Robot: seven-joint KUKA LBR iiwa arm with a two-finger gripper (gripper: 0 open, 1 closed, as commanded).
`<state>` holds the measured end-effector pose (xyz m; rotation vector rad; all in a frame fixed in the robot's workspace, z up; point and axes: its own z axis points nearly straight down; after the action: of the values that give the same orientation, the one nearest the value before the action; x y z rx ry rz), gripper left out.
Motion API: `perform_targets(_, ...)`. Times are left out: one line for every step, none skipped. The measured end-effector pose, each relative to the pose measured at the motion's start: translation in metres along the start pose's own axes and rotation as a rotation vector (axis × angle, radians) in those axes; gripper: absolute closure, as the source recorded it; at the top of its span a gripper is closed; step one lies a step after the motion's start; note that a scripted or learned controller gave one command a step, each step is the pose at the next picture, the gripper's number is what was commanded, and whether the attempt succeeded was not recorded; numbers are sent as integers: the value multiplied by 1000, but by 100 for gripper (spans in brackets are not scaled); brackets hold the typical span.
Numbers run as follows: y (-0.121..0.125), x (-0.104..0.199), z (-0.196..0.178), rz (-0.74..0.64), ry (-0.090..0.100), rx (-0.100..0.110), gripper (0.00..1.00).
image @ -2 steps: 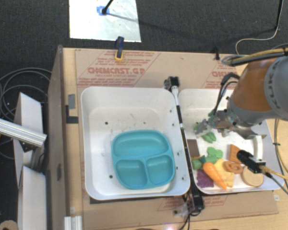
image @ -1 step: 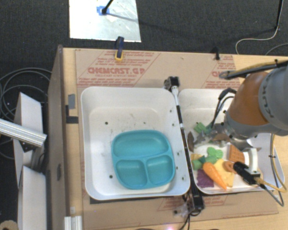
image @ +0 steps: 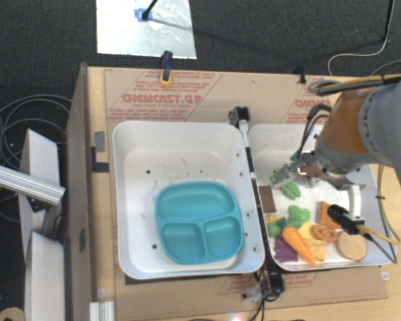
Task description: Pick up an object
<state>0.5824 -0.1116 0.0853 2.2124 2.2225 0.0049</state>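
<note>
My gripper (image: 285, 175) hangs low in the right bin (image: 274, 139), near its left-middle. A green toy vegetable (image: 291, 190) lies just below and right of it; whether they touch is unclear. Toy food is piled at the bin's front: a green broccoli piece (image: 298, 214), an orange carrot (image: 299, 243), a purple piece (image: 283, 249), a brown pretzel (image: 324, 233) and a round tan cookie (image: 351, 247). A flat brown bar (image: 266, 197) lies by the bin's left wall.
The left bin (image: 140, 146) holds a blue divided plate (image: 199, 221) at its front right. A black divider strip (image: 248, 166) runs between the bins. The grey arm with its orange band (image: 347, 122) covers the right bin's far right corner.
</note>
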Motion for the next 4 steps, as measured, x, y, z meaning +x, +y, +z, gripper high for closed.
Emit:
perform_targets(-21,-23,1,5,1,6,0)
perform_targets(-70,14,1,3,4,10,0)
perform_targets(-66,13,-10,2,2,3,100)
perform_targets(-42,81,-105,-8,4,-6,100)
